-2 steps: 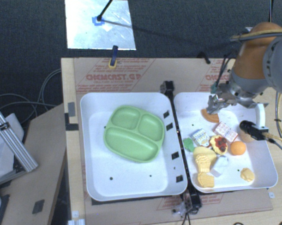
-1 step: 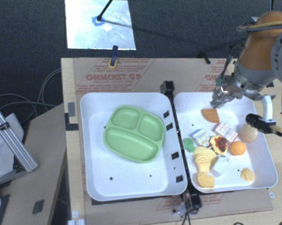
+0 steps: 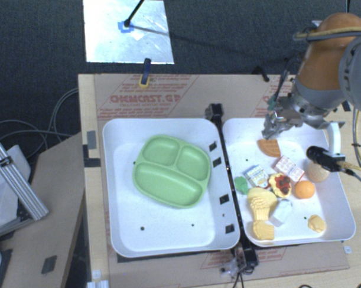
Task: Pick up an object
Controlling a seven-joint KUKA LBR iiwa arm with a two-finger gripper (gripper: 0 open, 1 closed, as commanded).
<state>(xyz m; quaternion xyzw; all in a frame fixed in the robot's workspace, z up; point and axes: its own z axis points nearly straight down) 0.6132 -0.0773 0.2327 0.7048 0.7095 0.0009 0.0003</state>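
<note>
My gripper (image 3: 273,130) hangs over the back of the right bin (image 3: 343,223), just above a flat orange-brown piece (image 3: 269,147) that looks like toy food. Nothing shows between the fingers. Further forward in this bin lie a red-and-white packet (image 3: 287,167), a blue-and-yellow packet (image 3: 256,175), a red-and-yellow item (image 3: 282,185), an orange ball (image 3: 304,190), a tan round piece (image 3: 317,173), a small green piece (image 3: 241,184), and several yellow toy foods (image 3: 261,204).
The left bin (image 3: 121,231) holds a green divided plate (image 3: 171,169), tilted slightly. A black divider with clips (image 3: 223,168) runs between the bins. A reflective sheet (image 3: 128,30) lies behind the bench, and a metal frame (image 3: 16,181) stands at the left.
</note>
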